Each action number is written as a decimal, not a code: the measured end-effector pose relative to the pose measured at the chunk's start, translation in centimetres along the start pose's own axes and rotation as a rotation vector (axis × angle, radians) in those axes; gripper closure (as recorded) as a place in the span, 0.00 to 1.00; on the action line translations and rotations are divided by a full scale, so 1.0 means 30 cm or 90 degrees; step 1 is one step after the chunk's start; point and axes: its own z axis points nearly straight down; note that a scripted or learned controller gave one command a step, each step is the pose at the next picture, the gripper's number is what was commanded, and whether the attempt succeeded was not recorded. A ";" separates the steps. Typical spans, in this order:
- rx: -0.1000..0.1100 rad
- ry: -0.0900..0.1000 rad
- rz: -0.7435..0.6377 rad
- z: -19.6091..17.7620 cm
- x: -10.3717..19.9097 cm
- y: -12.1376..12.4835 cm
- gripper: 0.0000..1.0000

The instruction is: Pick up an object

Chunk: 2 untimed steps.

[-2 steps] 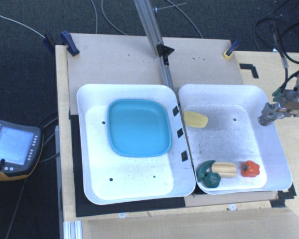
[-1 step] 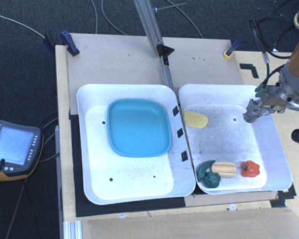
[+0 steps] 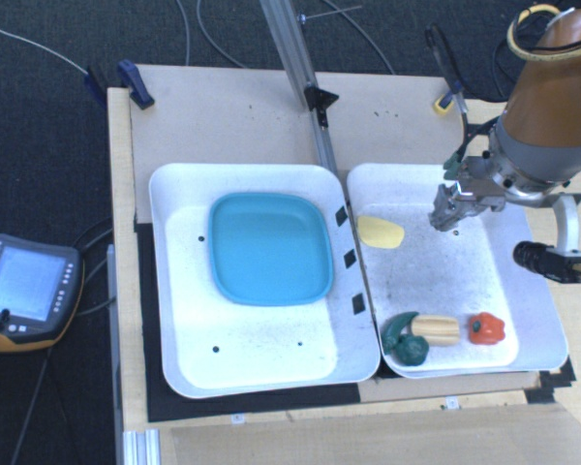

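Hovering claw (image 3: 452, 216) above right bin (image 3: 523, 260), wrist tilted.

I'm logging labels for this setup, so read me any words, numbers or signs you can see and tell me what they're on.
No text can be read in this view.
Pendant on the floor at left: its screen is lit and it has buttons, but all of it is too small and blurred to read.
Plate, bins and toy foods: no markings show.
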 end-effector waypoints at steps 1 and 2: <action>0.000 0.000 0.001 -0.012 0.159 0.029 1.00; 0.000 0.000 0.001 0.042 0.306 0.054 1.00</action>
